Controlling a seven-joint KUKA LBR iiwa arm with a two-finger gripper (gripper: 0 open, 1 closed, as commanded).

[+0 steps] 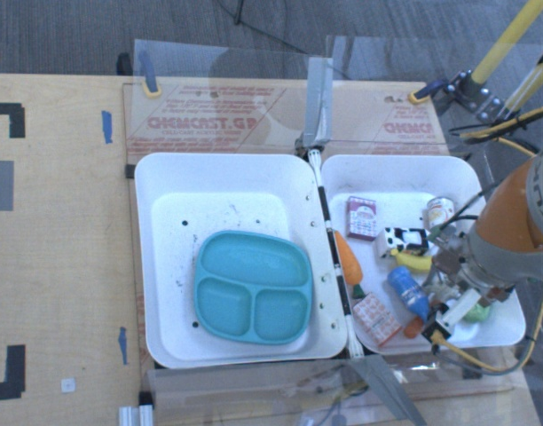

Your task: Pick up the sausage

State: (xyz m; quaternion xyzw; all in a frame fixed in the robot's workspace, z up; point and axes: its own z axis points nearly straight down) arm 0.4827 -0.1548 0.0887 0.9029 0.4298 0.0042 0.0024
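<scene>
A small reddish-brown piece that looks like the sausage [414, 328] lies near the front of the right bin [391, 177], between a pink checked packet [375, 317] and a blue bottle [406, 291]. My gripper [442, 284] hangs low over the right side of this bin, just right of the blue bottle and up-right of the sausage. The wrist hides the space under the gripper. Nothing shows as held.
The right bin also holds an orange carrot [347, 262] by the divider, a pink box [362, 217], a black-and-white cow toy [403, 238], a yellow piece [413, 259] and a can [438, 211]. A teal divided plate [253, 285] lies in the left bin [165, 238].
</scene>
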